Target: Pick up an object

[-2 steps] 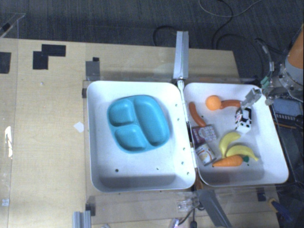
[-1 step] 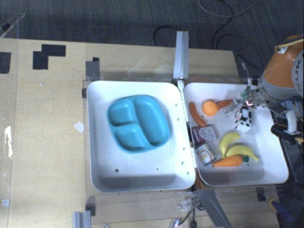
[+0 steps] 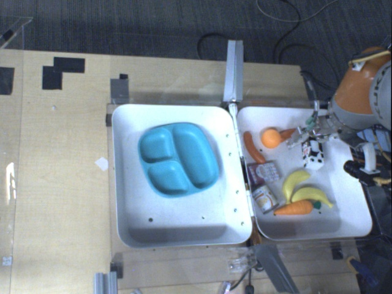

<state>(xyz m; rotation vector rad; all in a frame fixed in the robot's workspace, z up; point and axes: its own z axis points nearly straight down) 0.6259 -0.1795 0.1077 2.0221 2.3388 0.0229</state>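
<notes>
- Camera view: the desk [image 3: 61, 164] carries two shallow white bins side by side, the left bin [image 3: 122, 182] and the right bin [image 3: 349, 216].
- The left bin holds a blue divided plate [image 3: 179, 159] with three compartments, lying slightly left of the bin's middle.
- The arm [image 3: 361, 90] reaches in from the right, its orange band above the far right corner of the right bin.
- The hand [image 3: 313, 133] sits low over the far part of the right bin; whether its fingers are apart or together I cannot tell, as the metal parts blur together there.
- Just below the hand lies a small black-and-white cow toy [image 3: 314, 156]; I cannot tell whether the hand touches it.
- An orange ball [image 3: 271, 138] lies to the left of the hand, near the bin's far wall.
- A reddish sausage [image 3: 254, 147] lies slanted beside the ball, close to the bin's left wall.
- Two yellow bananas [image 3: 304, 187] lie in the middle of the bin, touching each other.
- A carrot [image 3: 294, 209] lies just in front of the bananas.
- A dark packet [image 3: 264, 173] and a small jar [image 3: 264, 198] rest near the left wall.
</notes>
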